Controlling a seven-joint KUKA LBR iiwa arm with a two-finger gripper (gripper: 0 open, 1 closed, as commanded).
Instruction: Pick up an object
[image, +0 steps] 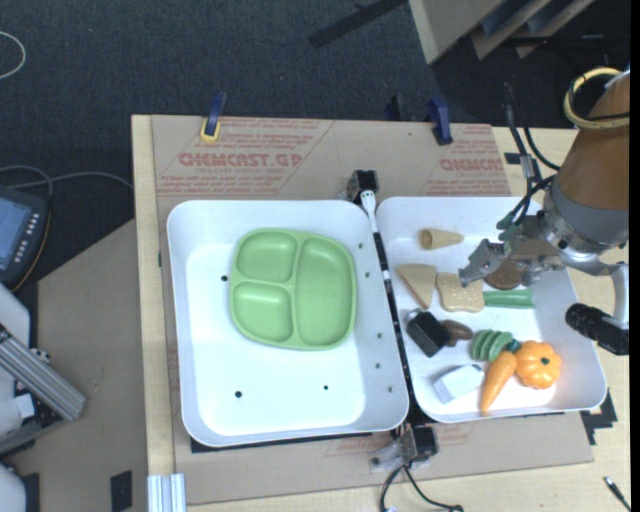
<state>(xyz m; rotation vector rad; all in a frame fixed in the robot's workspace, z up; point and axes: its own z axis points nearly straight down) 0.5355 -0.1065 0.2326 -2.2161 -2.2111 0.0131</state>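
the left bin holds a green divided plate at its middle, while the right bin carries the toy food. near that bin's middle a tan toast slice lies flat, roughly square with no clear long axis, just left of and below the end effector. the end effector hangs over the bin's back-right part, and i cannot tell how it is set; nothing shows as held.

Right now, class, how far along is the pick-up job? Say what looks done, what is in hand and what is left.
Done: the arm has reached the right bin, and its end effector sits low over the toast slice. In hand: nothing visibly; I cannot see a grasp. The carrot, pumpkin and cone lie in the bin. Left: grasp and lift one object.
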